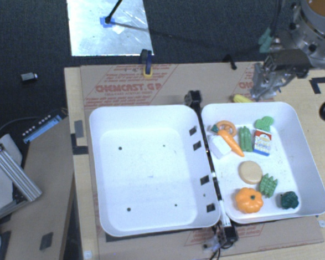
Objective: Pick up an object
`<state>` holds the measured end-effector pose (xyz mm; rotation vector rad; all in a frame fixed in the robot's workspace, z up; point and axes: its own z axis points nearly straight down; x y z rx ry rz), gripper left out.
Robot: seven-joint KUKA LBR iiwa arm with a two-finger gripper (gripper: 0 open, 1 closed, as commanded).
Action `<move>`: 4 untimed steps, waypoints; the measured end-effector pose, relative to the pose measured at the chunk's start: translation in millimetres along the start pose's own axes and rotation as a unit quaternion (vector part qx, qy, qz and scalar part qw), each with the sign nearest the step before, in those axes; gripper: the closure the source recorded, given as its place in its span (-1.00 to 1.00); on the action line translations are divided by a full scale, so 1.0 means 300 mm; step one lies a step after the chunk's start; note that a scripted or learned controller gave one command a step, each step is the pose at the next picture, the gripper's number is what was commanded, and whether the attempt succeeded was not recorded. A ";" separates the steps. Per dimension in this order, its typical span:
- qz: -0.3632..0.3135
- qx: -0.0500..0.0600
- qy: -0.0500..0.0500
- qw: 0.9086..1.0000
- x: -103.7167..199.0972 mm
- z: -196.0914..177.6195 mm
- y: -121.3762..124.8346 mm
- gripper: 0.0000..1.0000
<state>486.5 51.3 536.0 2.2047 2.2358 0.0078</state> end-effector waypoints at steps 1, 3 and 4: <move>0.010 0.002 -0.002 1.000 -0.280 0.100 -0.005 1.00; 0.002 -0.003 0.001 1.000 0.402 -0.012 0.115 1.00; 0.003 0.002 0.000 1.000 0.515 0.005 0.001 1.00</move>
